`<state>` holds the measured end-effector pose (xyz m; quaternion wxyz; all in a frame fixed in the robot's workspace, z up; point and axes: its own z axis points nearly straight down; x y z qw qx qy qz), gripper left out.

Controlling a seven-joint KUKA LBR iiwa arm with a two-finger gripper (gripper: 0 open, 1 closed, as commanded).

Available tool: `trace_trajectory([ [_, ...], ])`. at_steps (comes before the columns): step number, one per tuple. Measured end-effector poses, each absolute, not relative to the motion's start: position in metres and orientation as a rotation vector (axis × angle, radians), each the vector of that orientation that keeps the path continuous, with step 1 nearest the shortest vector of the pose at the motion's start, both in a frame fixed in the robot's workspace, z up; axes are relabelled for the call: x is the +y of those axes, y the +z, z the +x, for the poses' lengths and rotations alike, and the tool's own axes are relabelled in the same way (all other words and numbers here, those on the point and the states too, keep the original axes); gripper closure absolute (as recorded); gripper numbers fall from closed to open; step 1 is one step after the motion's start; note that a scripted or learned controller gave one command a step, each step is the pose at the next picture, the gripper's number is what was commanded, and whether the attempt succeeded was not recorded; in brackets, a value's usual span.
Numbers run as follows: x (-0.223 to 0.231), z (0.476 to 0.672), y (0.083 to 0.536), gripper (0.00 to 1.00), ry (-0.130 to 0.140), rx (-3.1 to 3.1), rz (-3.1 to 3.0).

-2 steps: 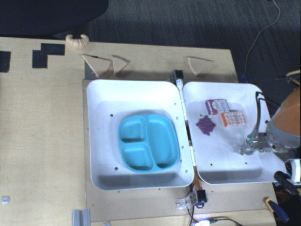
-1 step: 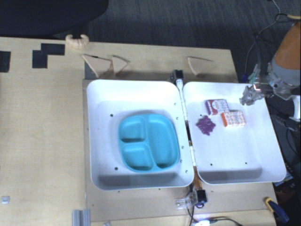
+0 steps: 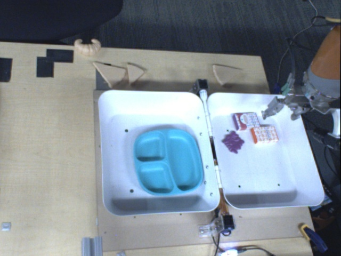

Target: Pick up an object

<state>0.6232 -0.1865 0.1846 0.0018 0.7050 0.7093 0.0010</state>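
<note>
Objects for picking lie in the right bin [image 3: 298,191], and none is in the tool [image 3: 281,106]. The tool hangs at the far right corner of that bin, its two fingers spread apart with nothing between them. Just beside it, toward the bin's middle, sits a small red-and-white carton [image 3: 244,120]; an orange-and-white packet [image 3: 265,135] lies next to that, nearer the front. A purple grape cluster [image 3: 233,141] rests slightly left of both, close to the divider between the bins. The left bin [image 3: 114,143] carries a blue sectioned tray [image 3: 168,161]. Both bins sit on the wooden tabletop [image 3: 48,159]. Judgement: the work is at the approach stage, with no grasp made. The next move calls for centring the tool over one item, most likely the carton, lowering until the fingers straddle it, then closing. The neighbouring packet could be nudged.
</note>
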Motion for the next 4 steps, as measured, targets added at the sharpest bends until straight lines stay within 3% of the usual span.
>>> trace_trajectory([
  [1,-0.205,0.633,0.091,0.0,0.013,2.222,2.208],
  [2,-0.205,0.636,0.104,1.0,0.019,2.222,2.195],
  [3,-0.187,0.67,0.168,1.0,0.006,2.225,2.21],
  [4,-0.187,0.67,0.168,0.0,0.004,2.226,2.211],
])
